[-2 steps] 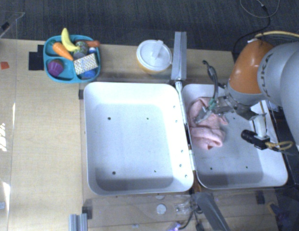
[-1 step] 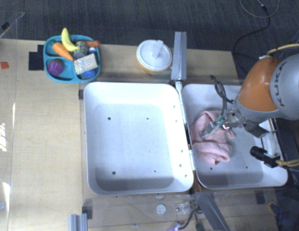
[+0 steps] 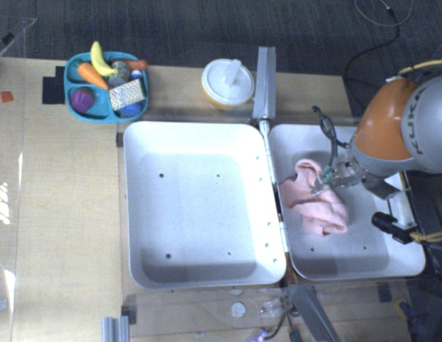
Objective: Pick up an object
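Pink cloth [image 3: 314, 199] lies crumpled in the right bin [image 3: 363, 262], toward its left half. Gripper [image 3: 326, 179] is down at the cloth's upper edge — touching fabric, though whether it pinches any cannot be told from this angle. Left bin [image 3: 199, 205] adjoins — a blue tray [image 3: 105, 85] of toy food sits beyond.

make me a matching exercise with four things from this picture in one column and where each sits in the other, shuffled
Things:
1. crumpled pink cloth
2. blue plastic tray of toy food
3. round white lidded container
4. grey metal gripper

Places:
A. on the bench, top left of the view
B. lying in the right white bin
C. on the bench just behind the left white bin
D. down at the upper part of the cloth

Pairs: 1-B, 2-A, 3-C, 4-D
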Robot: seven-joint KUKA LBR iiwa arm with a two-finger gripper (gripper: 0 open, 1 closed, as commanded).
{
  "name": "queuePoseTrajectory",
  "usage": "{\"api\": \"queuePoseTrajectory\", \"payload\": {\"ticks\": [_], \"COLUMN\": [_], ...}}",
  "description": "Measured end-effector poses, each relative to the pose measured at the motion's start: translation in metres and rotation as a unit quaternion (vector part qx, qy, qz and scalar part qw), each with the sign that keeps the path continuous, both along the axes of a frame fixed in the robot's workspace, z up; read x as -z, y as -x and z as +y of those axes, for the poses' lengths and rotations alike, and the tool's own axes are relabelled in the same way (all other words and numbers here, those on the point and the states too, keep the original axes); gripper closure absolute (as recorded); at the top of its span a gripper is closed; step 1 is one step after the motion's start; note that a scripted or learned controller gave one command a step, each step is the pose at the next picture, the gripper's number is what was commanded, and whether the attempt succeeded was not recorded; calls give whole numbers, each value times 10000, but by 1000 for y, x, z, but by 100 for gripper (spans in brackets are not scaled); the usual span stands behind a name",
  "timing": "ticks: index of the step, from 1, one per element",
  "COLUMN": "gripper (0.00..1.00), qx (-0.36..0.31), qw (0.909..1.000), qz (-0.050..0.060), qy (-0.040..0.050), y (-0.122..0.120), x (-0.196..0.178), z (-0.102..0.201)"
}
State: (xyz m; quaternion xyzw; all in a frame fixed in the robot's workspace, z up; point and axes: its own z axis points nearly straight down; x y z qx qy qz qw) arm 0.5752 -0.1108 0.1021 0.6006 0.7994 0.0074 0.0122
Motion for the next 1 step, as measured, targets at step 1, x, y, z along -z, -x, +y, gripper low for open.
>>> {"api": "queuePoseTrajectory", "payload": {"ticks": [1], "gripper": [100], "qx": [-434], "qw": [9990], "qz": [109], "qy": [-5], "y": [-72], "x": [-82], "z": [35]}}
